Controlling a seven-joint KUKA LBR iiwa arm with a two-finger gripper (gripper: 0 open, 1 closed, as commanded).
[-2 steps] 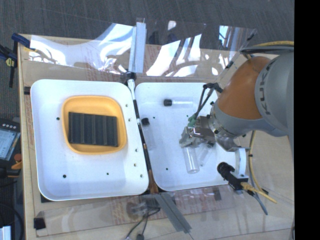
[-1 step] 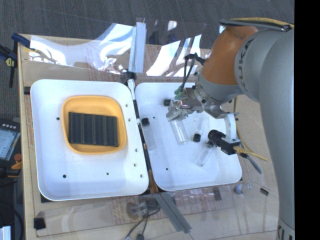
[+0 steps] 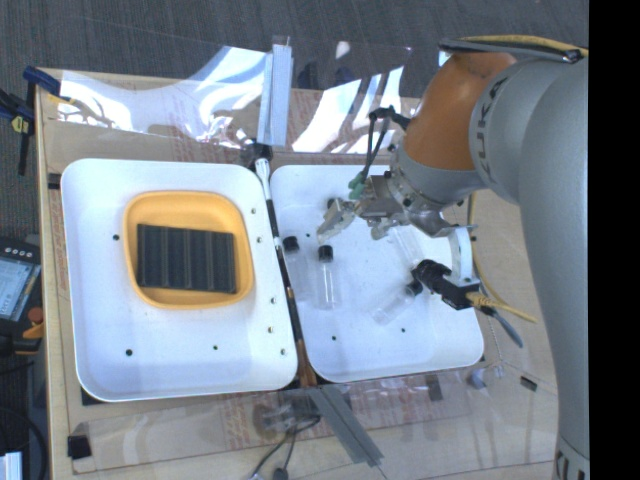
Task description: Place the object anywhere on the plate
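Hovering metal claw [image 3: 333, 220], grip unclear, above clear vial [image 3: 326, 277]; rounded yellow plate [image 3: 185, 213] apart.

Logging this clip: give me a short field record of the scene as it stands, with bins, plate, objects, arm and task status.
left bin: holds a yellow plate with a dark ribbed insert
right bin: holds two clear vials with black caps, one near the bin's centre, another to its right
gripper: over the right bin's far part, above the vials
arm: reaches in from the right
task status: no vial on the plate yet
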